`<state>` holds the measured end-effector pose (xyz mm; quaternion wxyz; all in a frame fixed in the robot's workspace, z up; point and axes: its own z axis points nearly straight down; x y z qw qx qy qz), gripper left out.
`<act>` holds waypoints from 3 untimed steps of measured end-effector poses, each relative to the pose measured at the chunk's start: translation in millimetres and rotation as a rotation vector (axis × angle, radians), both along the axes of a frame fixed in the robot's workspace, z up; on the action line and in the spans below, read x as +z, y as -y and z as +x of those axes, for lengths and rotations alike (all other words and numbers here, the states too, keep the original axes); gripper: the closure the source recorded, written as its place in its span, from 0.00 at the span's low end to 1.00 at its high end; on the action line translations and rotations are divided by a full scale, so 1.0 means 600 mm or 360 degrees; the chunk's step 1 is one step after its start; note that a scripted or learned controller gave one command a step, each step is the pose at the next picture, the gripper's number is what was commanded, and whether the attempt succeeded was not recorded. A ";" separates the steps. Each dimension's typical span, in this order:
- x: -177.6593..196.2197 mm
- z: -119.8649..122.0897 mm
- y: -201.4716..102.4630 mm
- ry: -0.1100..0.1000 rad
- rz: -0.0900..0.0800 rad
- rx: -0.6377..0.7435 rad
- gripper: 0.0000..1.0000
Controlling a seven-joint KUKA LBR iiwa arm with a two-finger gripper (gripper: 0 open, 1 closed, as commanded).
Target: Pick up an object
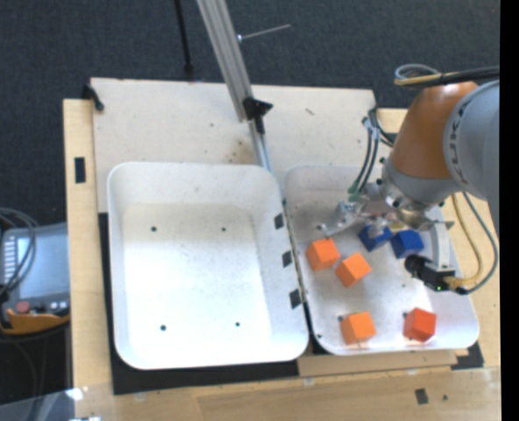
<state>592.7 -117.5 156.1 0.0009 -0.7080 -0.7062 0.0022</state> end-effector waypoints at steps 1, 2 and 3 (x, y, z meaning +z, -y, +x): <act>-0.049 0.012 0.000 0.0045 0.0000 0.0004 0.00; -0.046 0.003 0.002 0.0015 0.0003 -0.0008 1.00; 0.055 -0.006 -0.002 0.0018 0.0002 0.0004 1.00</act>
